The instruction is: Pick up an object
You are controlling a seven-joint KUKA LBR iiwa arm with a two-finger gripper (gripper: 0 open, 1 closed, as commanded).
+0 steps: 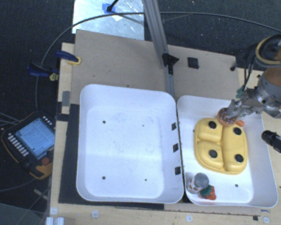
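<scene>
Reaching in from the right, the arm (279, 74) sets its tool (228, 115) low over the right bin (256, 196), at the upper edge of a yellow moulded piece (221, 145). A small brownish ring-shaped thing (225, 117) lies right at the tool tip. Whether the tool is spread or pressed together, I cannot tell. A grey ball (201, 180) and a red-green toy (209, 192) sit in the bin's near-left corner. The left bin (127, 143) stands beside it on the bench (121, 62).

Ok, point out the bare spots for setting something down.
The left bin offers its whole floor. In the right bin, bare strips border the yellow tray. Crowded: the near left corner with the small toys, and the gripper at the tray's far edge.
</scene>
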